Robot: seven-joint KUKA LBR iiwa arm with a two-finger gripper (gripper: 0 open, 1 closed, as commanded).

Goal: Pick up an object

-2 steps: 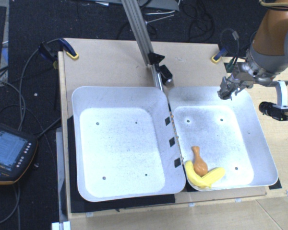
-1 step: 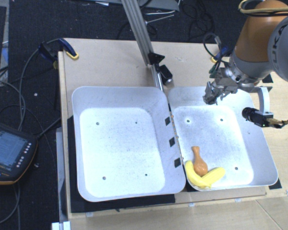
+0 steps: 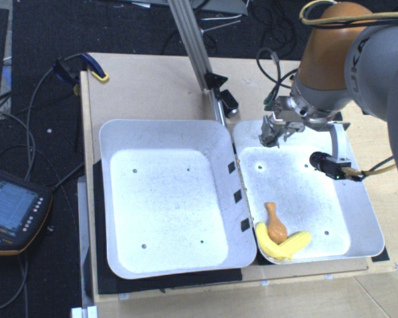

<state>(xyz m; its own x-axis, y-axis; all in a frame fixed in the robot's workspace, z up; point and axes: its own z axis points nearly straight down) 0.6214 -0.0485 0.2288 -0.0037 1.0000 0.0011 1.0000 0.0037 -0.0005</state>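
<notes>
With the gripper (image 3: 273,138) at the right bin's (image 3: 365,224) upper edge, finger spread unclear and nothing visibly held, it should travel toward lower frame, centring over the drumstick (image 3: 275,225) on the banana (image 3: 283,245).

Both bins (image 3: 119,138) white with fine dark speckling; banana (image 3: 284,245) yellow, drumstick-shaped toy (image 3: 274,222) orange-tan; bench (image 3: 152,85) pale tan; arm (image 3: 378,58) grey with orange band; clamp handle (image 3: 96,68) blue and yellow.
</notes>
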